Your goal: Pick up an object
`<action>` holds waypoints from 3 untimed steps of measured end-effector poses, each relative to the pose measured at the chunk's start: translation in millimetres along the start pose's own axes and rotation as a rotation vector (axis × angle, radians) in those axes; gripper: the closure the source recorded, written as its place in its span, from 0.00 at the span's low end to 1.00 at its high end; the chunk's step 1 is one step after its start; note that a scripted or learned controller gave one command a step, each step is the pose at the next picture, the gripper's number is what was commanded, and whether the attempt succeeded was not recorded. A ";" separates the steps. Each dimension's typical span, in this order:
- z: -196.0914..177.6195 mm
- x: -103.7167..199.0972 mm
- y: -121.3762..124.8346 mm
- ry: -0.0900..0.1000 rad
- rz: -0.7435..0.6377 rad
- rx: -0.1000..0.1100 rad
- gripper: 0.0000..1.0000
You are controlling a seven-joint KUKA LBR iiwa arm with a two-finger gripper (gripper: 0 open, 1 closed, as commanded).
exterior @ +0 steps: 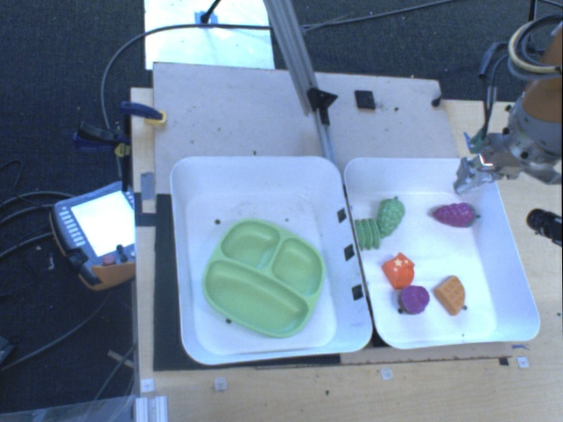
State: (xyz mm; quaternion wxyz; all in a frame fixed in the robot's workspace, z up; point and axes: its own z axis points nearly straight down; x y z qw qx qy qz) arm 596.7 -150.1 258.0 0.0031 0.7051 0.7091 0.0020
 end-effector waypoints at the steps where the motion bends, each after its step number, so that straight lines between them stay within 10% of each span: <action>1: 6.6 43.5 14.3 0.002 -0.003 0.003 1.00; 3: 25.7 156.7 31.5 0.003 -0.004 0.005 1.00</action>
